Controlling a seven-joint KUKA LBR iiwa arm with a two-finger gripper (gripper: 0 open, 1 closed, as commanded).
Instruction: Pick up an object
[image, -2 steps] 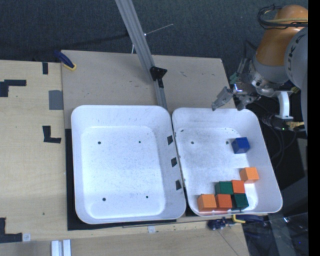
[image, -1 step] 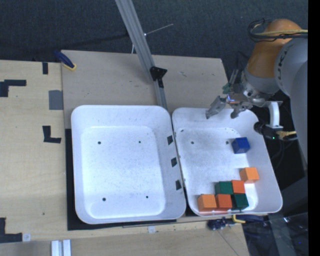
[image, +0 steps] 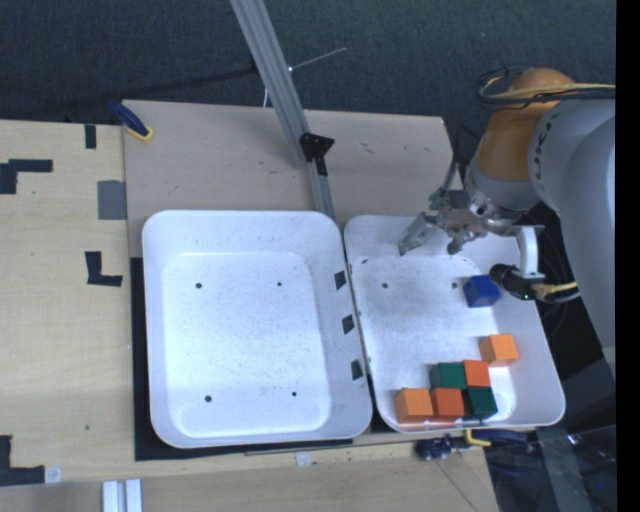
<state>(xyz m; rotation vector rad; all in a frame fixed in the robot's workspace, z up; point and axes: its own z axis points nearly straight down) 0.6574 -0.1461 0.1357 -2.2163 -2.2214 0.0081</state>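
My gripper (image: 437, 242) hangs over the far end of the right bin (image: 400, 320), open, with its fingers spread and nothing between them. A blue block (image: 481, 291) lies just right of and nearer than the gripper, apart from it. Further toward the front sits a lone orange block (image: 498, 348). At the front of the bin several blocks are packed together: a green block (image: 449, 375), an orange block (image: 477, 373), an orange block (image: 413, 403) and another green block (image: 482, 401) among them.
The left bin (image: 160, 300) lies beside the right one, their rims touching. A slanted metal pole (image: 285, 90) with a black clamp (image: 316, 147) crosses behind the bins. A blue and yellow tool (image: 131, 120) lies at the bench's far left.
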